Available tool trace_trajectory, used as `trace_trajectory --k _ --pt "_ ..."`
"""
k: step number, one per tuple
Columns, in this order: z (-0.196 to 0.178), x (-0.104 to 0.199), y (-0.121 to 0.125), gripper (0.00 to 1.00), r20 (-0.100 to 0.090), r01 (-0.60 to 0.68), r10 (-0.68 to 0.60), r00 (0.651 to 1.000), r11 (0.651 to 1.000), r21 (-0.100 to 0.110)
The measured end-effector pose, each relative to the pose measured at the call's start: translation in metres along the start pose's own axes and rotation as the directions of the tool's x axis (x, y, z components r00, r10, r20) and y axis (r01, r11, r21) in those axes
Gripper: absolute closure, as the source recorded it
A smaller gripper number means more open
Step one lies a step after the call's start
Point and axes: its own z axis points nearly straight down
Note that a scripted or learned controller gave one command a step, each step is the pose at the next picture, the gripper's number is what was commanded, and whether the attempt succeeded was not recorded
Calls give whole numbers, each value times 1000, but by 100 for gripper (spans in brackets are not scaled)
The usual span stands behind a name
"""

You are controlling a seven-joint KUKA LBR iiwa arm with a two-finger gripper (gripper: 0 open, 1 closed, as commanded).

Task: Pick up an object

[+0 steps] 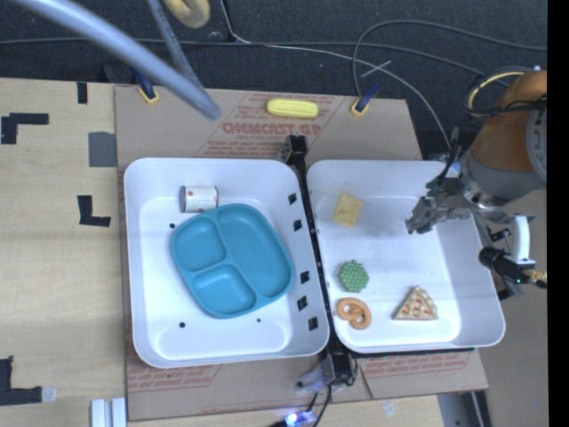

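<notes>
Gripper (425,219) over right bin (462,332), fingers too dark/small (open or shut unclear), nothing visibly held.

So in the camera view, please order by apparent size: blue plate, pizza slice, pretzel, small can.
1. blue plate, by far the largest
2. pizza slice
3. small can and pretzel: look alike, not ranked

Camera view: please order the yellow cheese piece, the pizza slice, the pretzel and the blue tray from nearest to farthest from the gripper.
From the gripper:
1. Yellow cheese piece, right bin, to its left.
2. Pizza slice, right bin, front.
3. Pretzel, right bin, front left.
4. Blue tray, left bin.
</notes>
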Motion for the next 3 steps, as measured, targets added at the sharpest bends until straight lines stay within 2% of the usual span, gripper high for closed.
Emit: trace_trajectory --k 1,2,3 --pt "-57 -8 6 100 1 0 0 1000 1000 -1" --pt "-80 -8 7 100 0 0 0 1000 1000 2" --pt "-68 45 8 100 -2 4 -4 1000 1000 6"
